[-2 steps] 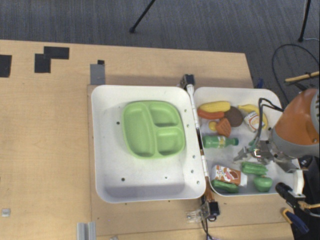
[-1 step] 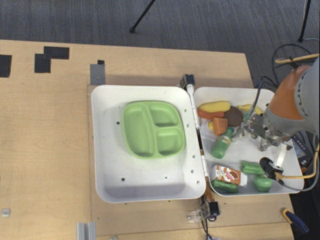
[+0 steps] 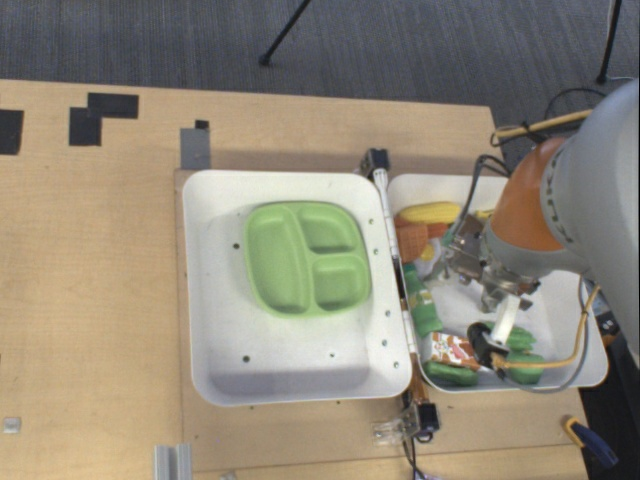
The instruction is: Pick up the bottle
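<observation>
My gripper reaches down into the right bin, over its left-middle part, among a pile of small items. Just left of and below it lies a green, bottle-like thing along the bin's left wall; I cannot tell for sure that it is the bottle. The arm's orange band and grey wrist cover the bin's right half and hide what lies under them. Nothing shows between the gripper's tips.
The left bin holds a green divided plate. The right bin also holds a yellow item at the far end, an orange-red item, a red-labelled pack and green pieces near the front.
</observation>
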You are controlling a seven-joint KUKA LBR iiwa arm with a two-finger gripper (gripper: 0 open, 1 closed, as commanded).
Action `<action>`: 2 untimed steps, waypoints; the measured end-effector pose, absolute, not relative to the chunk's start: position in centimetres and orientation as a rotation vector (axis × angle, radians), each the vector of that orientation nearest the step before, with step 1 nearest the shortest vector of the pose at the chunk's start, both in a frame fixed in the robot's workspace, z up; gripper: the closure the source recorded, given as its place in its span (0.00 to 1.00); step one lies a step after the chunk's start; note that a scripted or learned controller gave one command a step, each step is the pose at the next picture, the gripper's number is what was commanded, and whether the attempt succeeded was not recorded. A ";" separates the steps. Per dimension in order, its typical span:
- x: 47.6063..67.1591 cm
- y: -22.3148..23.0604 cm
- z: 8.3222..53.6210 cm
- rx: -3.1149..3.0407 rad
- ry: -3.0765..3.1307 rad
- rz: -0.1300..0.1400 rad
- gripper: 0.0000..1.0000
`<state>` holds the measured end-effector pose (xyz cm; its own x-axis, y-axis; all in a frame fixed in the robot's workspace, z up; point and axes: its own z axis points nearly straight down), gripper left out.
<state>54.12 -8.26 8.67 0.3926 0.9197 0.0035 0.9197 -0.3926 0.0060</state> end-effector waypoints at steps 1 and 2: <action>49.6 -3.2 18.4 2.824 1.377 0.001 0.00; 48.7 2.7 18.4 2.960 1.058 0.001 0.00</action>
<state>48.70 2.66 18.40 0.7735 0.6338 0.0011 0.6338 -0.7735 -0.0015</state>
